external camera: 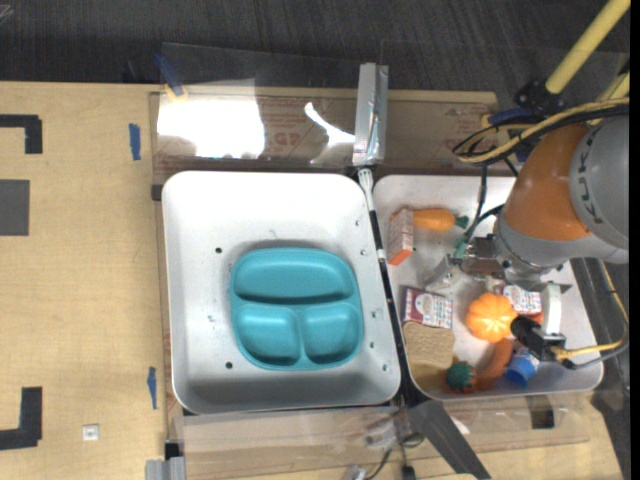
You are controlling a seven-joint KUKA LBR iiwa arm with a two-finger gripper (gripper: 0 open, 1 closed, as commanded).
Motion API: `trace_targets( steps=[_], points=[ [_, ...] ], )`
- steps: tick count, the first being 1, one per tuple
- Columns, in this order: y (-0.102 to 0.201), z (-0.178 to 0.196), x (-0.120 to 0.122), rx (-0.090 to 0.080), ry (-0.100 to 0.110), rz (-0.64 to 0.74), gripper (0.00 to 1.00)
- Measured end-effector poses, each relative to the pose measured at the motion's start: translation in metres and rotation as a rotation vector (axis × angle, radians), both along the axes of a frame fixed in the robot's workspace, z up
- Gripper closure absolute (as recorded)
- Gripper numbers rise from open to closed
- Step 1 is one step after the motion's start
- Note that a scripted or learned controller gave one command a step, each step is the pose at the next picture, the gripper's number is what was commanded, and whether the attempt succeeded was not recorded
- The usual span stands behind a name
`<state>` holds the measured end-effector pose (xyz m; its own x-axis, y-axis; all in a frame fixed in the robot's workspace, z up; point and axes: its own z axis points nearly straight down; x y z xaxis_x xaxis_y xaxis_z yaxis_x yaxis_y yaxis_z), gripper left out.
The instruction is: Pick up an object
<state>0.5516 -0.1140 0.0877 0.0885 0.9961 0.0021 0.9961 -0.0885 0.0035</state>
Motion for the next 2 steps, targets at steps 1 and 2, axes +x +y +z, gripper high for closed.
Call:
trace_targets(
  steps=[1,2],
  points=[
    [0.028,0.101,-0.015,-0.002,-0.005,0.011,0.00],
    [-0.016,0.008,-0.031,-0.003,-0.015,0.287,0.00]
  ],
)
